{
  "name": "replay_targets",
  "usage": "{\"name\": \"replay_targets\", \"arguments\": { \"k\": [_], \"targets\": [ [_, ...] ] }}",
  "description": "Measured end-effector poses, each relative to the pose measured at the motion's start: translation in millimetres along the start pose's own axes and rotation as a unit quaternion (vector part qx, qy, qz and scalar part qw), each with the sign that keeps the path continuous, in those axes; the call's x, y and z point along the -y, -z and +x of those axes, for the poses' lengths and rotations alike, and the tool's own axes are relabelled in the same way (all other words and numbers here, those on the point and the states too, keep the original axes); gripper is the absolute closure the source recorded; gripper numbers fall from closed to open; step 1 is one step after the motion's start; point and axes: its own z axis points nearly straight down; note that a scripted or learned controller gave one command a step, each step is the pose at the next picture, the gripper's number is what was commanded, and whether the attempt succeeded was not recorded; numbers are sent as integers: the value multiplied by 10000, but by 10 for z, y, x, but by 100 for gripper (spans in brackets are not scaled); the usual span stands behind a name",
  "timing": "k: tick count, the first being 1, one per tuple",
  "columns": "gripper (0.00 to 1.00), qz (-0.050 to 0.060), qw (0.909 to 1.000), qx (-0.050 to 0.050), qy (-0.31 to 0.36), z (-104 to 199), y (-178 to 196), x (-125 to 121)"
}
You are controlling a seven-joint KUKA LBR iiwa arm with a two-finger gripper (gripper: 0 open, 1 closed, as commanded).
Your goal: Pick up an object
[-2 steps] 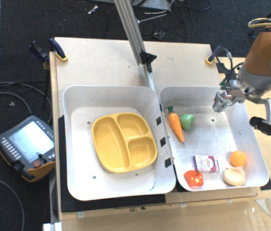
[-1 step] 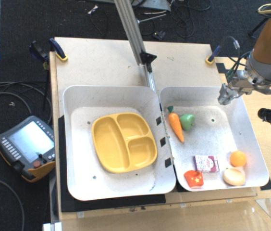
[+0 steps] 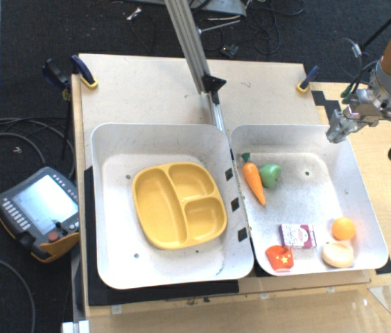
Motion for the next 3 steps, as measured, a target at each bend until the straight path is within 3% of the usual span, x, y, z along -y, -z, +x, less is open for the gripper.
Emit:
{"name": "replay_targets", "arguments": {
  "k": [3],
  "targets": [
    [100,36,10000,-24,36,1571,37,-2]
  ]
}}
